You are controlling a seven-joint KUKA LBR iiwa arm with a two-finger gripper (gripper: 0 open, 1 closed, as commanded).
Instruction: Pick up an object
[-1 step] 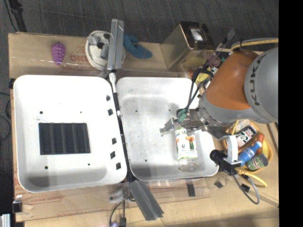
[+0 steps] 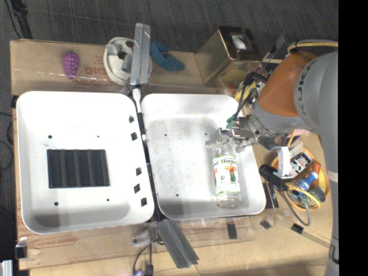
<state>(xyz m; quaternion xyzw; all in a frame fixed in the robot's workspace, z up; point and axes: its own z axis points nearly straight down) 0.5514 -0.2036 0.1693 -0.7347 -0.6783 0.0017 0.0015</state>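
1. Along the near edge of the surface (image 2: 86, 240), a grey bracket (image 2: 177, 243) is lying just in front of the seam between the two bins.
2. The left bin (image 2: 34, 154) is sitting toward the left edge of the surface and is carrying a dark ribbed tray (image 2: 77, 168) on its floor.
3. The right bin (image 2: 172, 154) is sitting just beside it, and a clear bottle (image 2: 226, 178) with a white, green and orange label is lying on its side near the bin's near right corner, its cap end pointing toward the far edge.
4. The claw (image 2: 229, 138) is hanging directly over the cap end of the bottle; whether it is released, clenched or grasping the bottle cannot be told, because the metal parts and the bottle top are overlapping.
5. The arm (image 2: 299, 91), grey with an orange band, is reaching in over the right edge of the surface.
6. Near the right edge, an orange bowl (image 2: 299, 174) of small items is resting just beside the right bin.
7. Along the far edge, a purple object (image 2: 71, 64), a white roll (image 2: 119, 59), a blue cloth (image 2: 164, 57) and a brass-coloured box (image 2: 227, 50) are sitting well apart from the bottle.
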